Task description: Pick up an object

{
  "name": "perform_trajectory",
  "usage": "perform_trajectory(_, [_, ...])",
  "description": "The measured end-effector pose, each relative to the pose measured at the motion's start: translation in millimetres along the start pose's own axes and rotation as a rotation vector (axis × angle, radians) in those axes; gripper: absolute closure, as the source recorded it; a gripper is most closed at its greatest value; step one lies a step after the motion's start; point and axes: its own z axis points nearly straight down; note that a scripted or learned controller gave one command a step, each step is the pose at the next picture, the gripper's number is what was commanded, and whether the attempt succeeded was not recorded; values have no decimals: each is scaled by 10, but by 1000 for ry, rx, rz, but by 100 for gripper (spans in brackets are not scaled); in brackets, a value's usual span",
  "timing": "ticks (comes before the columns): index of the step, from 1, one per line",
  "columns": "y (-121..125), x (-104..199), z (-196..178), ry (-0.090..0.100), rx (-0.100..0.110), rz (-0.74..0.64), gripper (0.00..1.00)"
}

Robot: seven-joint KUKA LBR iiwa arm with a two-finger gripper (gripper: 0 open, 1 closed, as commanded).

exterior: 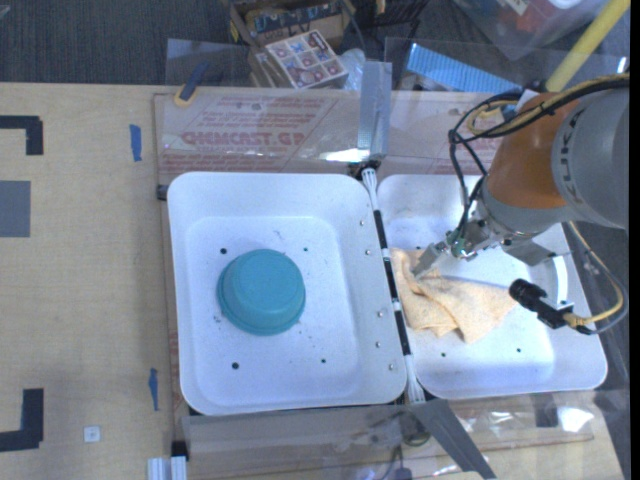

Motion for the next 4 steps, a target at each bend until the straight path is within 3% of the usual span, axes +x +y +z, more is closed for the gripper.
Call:
perform_trajectory(1, [-659, 78, -5, 1, 2, -51, 0])
perform_trajectory(2, [-95, 58, -4, -1, -1, -91, 0])
perform_trajectory(3, [-706, 262, -6, 2, 2, -65, 0])
perform_trajectory(4, [-690, 249, -123, -1, -5, -62, 100])
